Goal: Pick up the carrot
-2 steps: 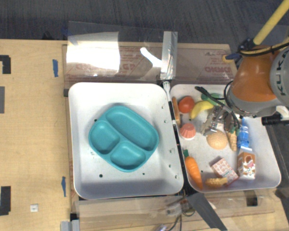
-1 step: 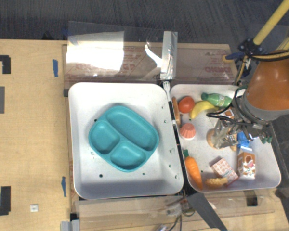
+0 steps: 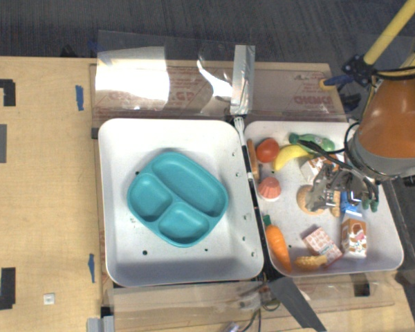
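The carrot (image 3: 277, 246), orange with a small green top, lies along the left wall of the right bin (image 3: 384, 254), near its front corner. My gripper (image 3: 324, 194) hangs low over the middle of that bin, above a round tan cookie (image 3: 308, 199). It is up and to the right of the carrot, well apart from it. The arm's orange band (image 3: 400, 120) covers the bin's back right corner.
Around the gripper lie a red tomato (image 3: 266, 149), a banana (image 3: 291, 157), a green vegetable (image 3: 312, 142), a pink strawberry (image 3: 269, 188), a pink box (image 3: 319, 241), a small carton (image 3: 355, 237) and a bread piece (image 3: 311, 260). The left bin (image 3: 117, 151) holds a teal divided plate (image 3: 177, 196).
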You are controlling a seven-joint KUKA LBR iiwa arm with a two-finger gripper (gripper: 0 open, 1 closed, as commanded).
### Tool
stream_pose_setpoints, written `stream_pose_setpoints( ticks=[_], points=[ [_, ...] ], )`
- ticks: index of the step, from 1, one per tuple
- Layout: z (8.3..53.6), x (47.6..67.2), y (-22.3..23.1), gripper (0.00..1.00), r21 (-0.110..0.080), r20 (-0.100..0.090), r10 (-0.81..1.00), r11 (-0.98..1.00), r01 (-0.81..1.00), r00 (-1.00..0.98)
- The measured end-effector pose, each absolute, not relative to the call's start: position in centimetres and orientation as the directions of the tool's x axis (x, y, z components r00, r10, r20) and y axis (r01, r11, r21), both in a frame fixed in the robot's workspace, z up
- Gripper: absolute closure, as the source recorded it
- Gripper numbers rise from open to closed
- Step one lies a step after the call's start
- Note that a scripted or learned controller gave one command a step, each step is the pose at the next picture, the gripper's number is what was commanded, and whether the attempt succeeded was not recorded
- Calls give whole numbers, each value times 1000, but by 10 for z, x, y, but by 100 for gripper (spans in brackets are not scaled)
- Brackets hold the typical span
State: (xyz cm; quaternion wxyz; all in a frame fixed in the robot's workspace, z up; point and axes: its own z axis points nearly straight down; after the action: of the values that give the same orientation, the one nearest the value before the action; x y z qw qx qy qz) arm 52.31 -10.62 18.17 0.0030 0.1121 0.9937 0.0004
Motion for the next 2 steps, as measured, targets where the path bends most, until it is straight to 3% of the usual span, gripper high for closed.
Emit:
stream_pose_setpoints(
  ticks=[1,2],
  points=[
    [161,568,-121,100,2,-4,563,826,563,-826],
    [165,600,-117,100,3,-6,608,794,608,-794]
  ],
)
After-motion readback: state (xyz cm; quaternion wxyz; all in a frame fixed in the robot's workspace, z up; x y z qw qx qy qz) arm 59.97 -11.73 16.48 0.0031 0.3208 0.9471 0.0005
